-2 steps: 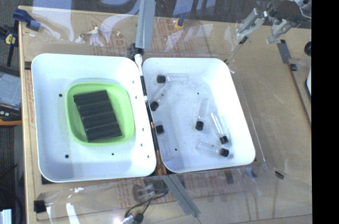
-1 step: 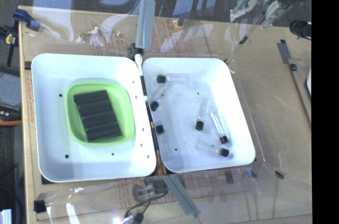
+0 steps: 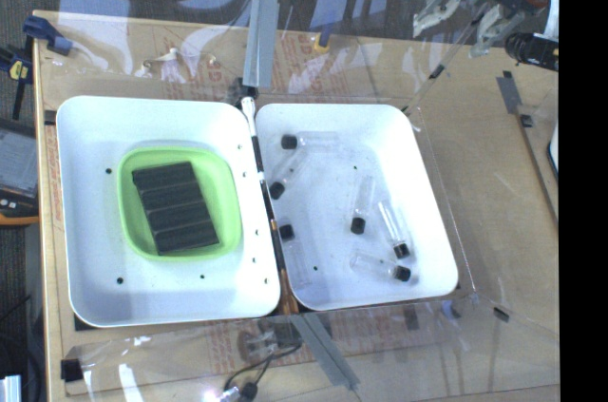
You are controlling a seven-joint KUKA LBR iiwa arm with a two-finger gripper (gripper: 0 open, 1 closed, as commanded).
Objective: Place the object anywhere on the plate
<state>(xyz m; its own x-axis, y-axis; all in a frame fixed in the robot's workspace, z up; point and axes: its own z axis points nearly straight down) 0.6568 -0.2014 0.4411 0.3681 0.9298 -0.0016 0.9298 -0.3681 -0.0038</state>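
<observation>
Plate (image 3: pixel 130 218) first: a green square one with raised rim sits in the middle of the left bin (image 3: pixel 81 129), at centre left of the frame, and a dark ridged block (image 3: pixel 175 205) lies on its floor, tilted a little. Only a narrow green margin around the block is bare, so whatever is brought over must land on that block or on the rim strip beside it.

Right of the divider, the right bin (image 3: pixel 418 162) holds the things to choose from: several clear tubes with black caps. One tube (image 3: pixel 309 143) lies near the bin's upper left corner, another (image 3: pixel 285 172) slants along the left wall, and a loose black cap (image 3: pixel 285 232) sits lower by that wall. Toward the lower right, a tube (image 3: pixel 360 205) stands apart from a longer one (image 3: pixel 392 231), and a further tube (image 3: pixel 380 267) lies just below them, its cap close to the longer one's cap.

At the upper right of the frame the gripper (image 3: pixel 465 10) hangs above the bench beyond the bin's far corner, its fingers spread wide with nothing between them. Nothing is lifted yet, so the step in hand looks like choosing and reaching.

To do it well, I would go for the tube near the upper left corner or the lone one at centre right, since each has clear floor on both sides. Come down with the fingers across the tube's width, not along it, and close near its middle so it does not swing. The pair with touching caps is the risky pick; clear plastic is also slippery.
</observation>
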